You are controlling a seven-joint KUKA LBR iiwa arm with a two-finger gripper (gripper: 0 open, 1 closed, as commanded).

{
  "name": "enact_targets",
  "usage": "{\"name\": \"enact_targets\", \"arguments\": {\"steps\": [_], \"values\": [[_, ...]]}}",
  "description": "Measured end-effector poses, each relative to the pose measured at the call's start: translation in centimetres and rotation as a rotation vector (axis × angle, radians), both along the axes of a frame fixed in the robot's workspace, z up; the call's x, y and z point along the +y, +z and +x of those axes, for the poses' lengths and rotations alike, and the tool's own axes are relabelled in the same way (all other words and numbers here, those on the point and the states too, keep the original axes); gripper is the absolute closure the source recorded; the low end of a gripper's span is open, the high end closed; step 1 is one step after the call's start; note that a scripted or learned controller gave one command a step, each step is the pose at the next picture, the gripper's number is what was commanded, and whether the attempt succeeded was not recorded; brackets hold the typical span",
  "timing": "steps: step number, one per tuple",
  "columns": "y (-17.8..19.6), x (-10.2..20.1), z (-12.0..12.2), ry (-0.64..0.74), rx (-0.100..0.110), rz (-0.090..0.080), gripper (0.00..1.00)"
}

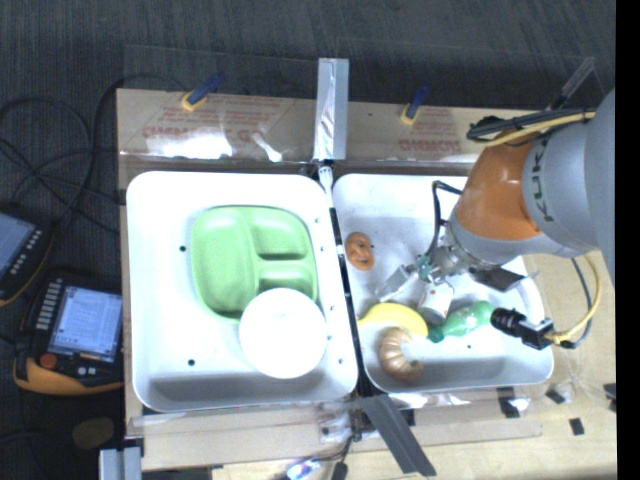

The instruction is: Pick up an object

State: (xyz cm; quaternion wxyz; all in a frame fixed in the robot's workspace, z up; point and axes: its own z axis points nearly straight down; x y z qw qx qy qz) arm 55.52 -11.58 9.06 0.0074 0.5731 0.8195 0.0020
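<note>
Reaching from right, arm (520, 203) slants into right bin (400, 193).

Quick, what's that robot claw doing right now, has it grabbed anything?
Gripper: low in the right bin, above the yellow object and green object. Open, shut or holding something: it cannot be told.

Lighting was bright and even from overhead. Glare washed out the white bins (150, 368), strongest toward nine o'clock; shadows stayed faint, and fine detail looked soft.

One fixed camera, high above the bench (140, 108), angled down over both bins (150, 298).
</note>
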Motion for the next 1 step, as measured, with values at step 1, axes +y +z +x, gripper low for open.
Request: {"name": "enact_targets", "arguments": {"steps": [1], "values": [[0.05,1.13,-4.28,0.233,-0.005,-0.004,0.0]]}}
